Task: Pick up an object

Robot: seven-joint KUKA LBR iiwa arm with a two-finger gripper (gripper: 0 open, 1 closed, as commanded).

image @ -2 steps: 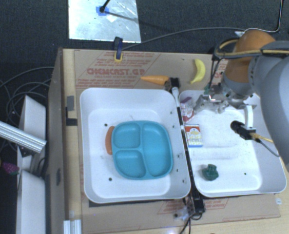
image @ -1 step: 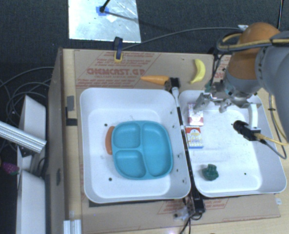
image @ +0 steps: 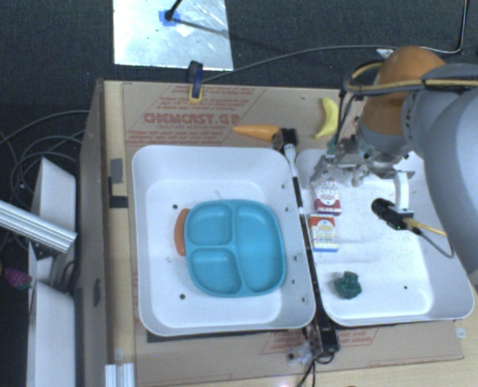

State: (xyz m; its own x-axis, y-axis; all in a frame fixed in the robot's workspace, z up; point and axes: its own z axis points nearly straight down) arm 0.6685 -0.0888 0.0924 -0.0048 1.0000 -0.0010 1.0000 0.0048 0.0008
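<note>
Your gripper [image: 341, 168] hovers over the far left corner of the right bin [image: 448, 297], and I cannot tell how it is set. Right below it, along the bin's left wall, lie two small red-and-white cartons [image: 326, 213], end to end. The green toy [image: 349, 285] sits apart near the front edge. Come straight down on the nearer carton, clear of the wall.

The grey arm [image: 456, 127] reaches in from the right, its orange band [image: 404, 67] uppermost above the wrist. The tool [image: 339, 168] hangs low at its end (pointing down and leftward), blurred among cables.
</note>
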